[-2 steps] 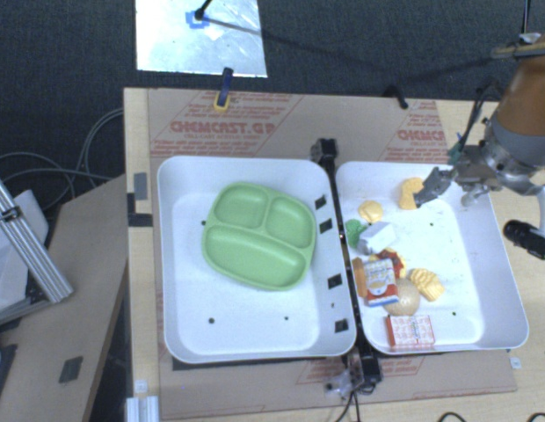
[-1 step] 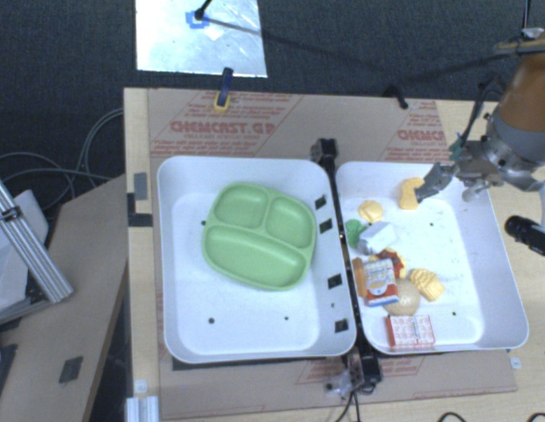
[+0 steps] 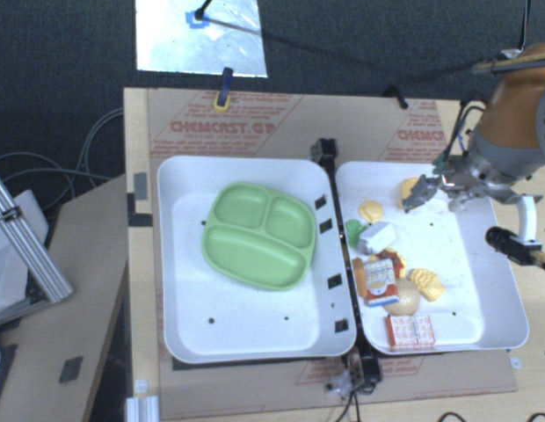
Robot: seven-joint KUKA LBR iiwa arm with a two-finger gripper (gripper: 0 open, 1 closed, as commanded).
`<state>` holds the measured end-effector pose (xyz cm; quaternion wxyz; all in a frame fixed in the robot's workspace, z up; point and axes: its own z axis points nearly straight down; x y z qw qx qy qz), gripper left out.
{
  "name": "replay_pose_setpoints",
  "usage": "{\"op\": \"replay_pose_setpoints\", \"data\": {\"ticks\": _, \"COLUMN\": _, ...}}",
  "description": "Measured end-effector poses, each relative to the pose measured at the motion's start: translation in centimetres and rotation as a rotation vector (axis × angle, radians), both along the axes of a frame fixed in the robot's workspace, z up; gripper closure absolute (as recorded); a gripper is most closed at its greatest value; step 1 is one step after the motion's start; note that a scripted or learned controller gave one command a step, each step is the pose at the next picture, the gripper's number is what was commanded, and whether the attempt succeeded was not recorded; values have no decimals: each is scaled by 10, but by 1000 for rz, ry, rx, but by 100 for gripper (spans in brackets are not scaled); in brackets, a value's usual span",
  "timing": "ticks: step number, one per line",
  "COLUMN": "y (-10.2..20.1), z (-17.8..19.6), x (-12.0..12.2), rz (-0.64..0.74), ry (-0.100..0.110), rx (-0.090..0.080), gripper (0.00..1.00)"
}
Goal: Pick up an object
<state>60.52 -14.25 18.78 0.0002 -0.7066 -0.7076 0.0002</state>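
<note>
Camera view: your gripper (image 3: 424, 192) hangs over right bin (image 3: 497, 280), upper part; can't tell its state. Nothing seen held. Candidates cluster below-left of it: yellow piece (image 3: 370, 210) nearest, grey-white block (image 3: 377, 234), red packet (image 3: 410, 331) farthest. Green tray (image 3: 258, 234) sits in left bin (image 3: 180, 262), likely not target.

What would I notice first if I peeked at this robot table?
The big green divided plate, lying alone in the left white bin. Next, the jumble of small toy foods and packets piled along the left side of the right bin. Above that bin's far edge hangs the gripper.
</note>
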Motion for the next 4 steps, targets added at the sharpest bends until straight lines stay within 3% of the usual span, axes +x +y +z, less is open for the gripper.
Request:
{"op": "replay_pose_setpoints", "data": {"ticks": 2, "y": -2, "z": -106, "x": 4, "rz": -1, "ry": 1, "rx": 0, "gripper": 0}}
{"op": "replay_pose_setpoints", "data": {"ticks": 3, "y": -3, "z": -92, "x": 6, "rz": -1, "ry": -6, "rx": -1, "gripper": 100}}
{"op": "replay_pose_setpoints", "data": {"ticks": 4, "y": -6, "z": -30, "x": 1, "rz": -2, "ry": -8, "rx": -2, "gripper": 100}}
